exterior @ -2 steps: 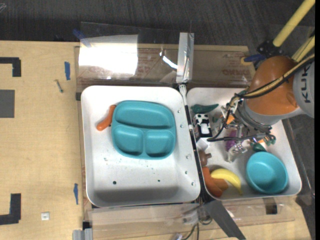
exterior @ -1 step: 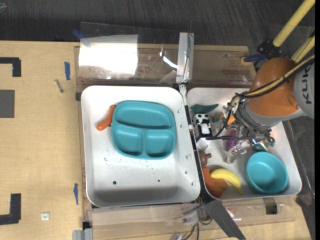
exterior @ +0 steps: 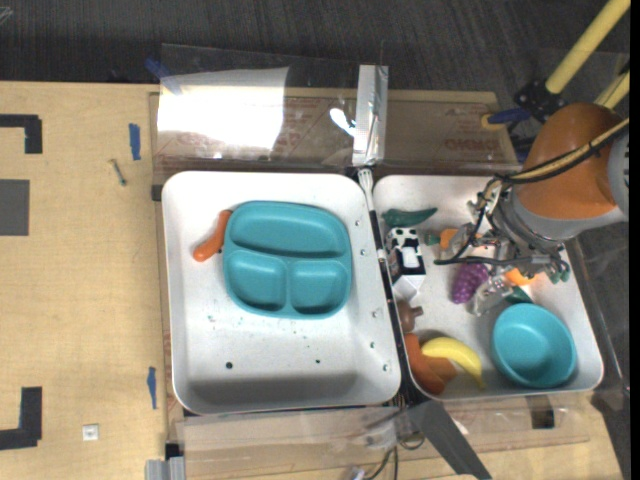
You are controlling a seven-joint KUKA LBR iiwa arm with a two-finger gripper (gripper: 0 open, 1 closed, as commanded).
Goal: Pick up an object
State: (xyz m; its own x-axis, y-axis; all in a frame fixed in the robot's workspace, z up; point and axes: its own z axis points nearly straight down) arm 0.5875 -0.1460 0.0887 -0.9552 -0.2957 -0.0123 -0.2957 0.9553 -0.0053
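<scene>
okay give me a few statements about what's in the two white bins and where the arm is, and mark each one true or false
1. The teal divided plate lies in the left bin. True.
2. The teal bowl sits in the left bin. False: it is in the right bin, near its front right corner.
3. An orange carrot-like piece lies against the divided plate's left edge. True.
4. The banana rests inside the teal bowl. False: it lies on the bin floor to the bowl's left.
5. The gripper is over the left bin. False: it is over the right bin, beside the purple grapes.
</scene>
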